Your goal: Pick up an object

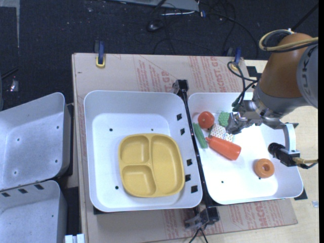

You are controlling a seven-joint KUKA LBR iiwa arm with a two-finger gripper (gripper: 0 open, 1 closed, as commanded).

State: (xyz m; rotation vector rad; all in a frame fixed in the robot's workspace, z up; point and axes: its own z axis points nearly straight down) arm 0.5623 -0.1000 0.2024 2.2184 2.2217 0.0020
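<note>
A dark speckled floor with loose cables is seen behind a plywood bench [131, 67], on which two shallow white bins are set side by side. One blue clamp [100, 54] is fixed on the board's far edge.

Left bin [101, 110]: one yellow three-compartment tray [151, 164], lying near its middle, with bare white floor around it on all sides.

Right bin [283, 186]: five objects counted. One red ball [205, 119], one small green piece [224, 118], one green stick [199, 134] lying along the divider, one orange-red carrot-shaped piece [224, 147], one orange ring [264, 168]. A white dotted item [218, 131] is also seen among them; its kind cannot be told.

The gripper [237, 124] is placed low in the right bin's far half. From it, the small green piece lies just beside at 10 o'clock, the red ball further out at 9 o'clock, the carrot-shaped piece near at 7 o'clock, the ring well apart at 5 o'clock. Whether the fingers are spread or closed cannot be told; nothing is seen between them.

Open floor is noted along the right bin's near edge, at 6 o'clock from the cluster.
</note>
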